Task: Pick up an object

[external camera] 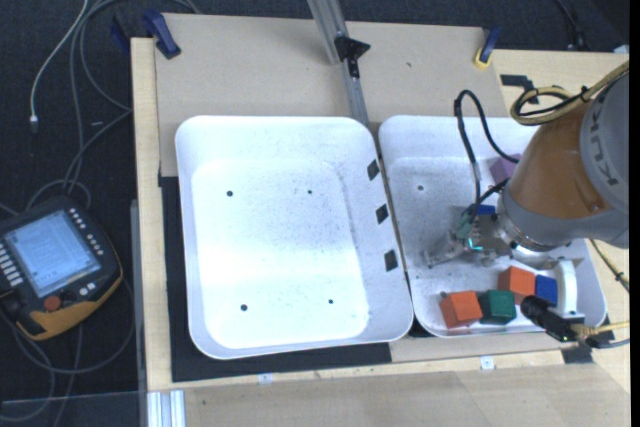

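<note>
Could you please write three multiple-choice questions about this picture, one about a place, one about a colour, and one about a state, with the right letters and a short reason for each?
1. In which bin do the small blocks lie?
A. the left bin
B. the right bin
C. both bins

2. What colour is the block between the orange block and the blue block?
A. green
B. yellow
C. white

3. How does the gripper stand relative to the blocks?
A. it lifts the orange block high above the bench
B. it is low inside the right bin, apart from the blocks
C. it is above the left bin

Answers:
1. B: the orange block and its neighbours all sit near the front of the right bin.
2. A: the green block lies between it and the blue block.
3. B: the gripper is down in the right bin, behind the blocks, with bare floor between.
</note>
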`<state>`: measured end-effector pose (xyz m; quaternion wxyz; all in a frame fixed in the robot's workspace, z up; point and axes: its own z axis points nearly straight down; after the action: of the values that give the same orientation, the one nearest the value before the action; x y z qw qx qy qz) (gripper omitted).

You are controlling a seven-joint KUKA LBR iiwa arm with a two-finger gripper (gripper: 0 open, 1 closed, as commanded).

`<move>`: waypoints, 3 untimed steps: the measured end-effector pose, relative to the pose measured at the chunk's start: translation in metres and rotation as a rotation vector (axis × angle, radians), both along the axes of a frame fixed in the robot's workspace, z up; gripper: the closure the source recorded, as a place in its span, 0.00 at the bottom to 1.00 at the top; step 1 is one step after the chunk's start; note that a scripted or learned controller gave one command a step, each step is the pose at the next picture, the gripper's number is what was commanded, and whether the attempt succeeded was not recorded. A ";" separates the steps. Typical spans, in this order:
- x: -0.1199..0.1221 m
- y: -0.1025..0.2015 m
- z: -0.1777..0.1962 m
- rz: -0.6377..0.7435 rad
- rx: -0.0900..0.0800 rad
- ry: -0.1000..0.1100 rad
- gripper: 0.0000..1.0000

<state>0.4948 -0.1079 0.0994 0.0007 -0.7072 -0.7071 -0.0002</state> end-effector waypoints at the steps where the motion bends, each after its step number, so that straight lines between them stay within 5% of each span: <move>1: 0.049 -0.062 0.001 -0.002 -0.006 -0.006 0.00; 2: 0.048 -0.059 0.011 0.002 -0.003 -0.004 1.00; 3: 0.048 -0.058 0.021 0.003 -0.003 -0.005 1.00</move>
<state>0.5428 -0.1663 0.1206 -0.0022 -0.7059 -0.7083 -0.0007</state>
